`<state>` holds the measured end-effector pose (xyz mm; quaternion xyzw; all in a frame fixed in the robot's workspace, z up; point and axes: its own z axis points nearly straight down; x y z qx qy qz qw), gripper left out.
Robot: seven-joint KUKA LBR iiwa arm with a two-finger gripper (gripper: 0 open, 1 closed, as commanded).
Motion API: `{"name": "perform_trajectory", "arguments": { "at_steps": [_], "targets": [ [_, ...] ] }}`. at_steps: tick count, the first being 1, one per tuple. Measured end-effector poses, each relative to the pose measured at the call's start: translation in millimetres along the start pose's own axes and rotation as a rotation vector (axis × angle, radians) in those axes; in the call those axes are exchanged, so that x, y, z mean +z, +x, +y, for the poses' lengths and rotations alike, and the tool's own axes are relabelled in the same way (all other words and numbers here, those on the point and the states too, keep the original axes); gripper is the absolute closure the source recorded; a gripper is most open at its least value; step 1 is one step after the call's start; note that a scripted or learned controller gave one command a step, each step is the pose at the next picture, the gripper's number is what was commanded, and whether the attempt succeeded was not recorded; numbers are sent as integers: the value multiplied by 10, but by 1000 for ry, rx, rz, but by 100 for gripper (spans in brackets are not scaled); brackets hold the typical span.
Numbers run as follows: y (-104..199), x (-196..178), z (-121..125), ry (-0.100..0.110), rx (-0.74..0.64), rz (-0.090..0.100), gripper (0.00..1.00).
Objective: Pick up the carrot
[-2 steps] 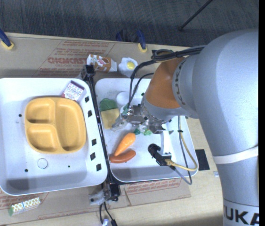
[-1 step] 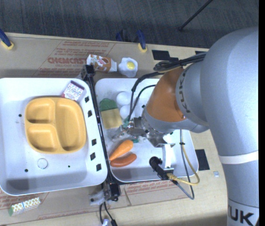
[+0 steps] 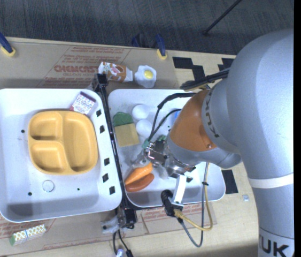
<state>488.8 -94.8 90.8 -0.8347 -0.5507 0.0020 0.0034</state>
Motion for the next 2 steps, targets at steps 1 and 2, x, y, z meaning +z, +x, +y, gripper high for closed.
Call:
{"name": "perform_trajectory", "arguments": {
  "at_steps": [1,2],
  "targets": [
    [-30,0,-132,1,236,2,0],
    [-24,-95,-135,5,232,2,100]
  ]
}}
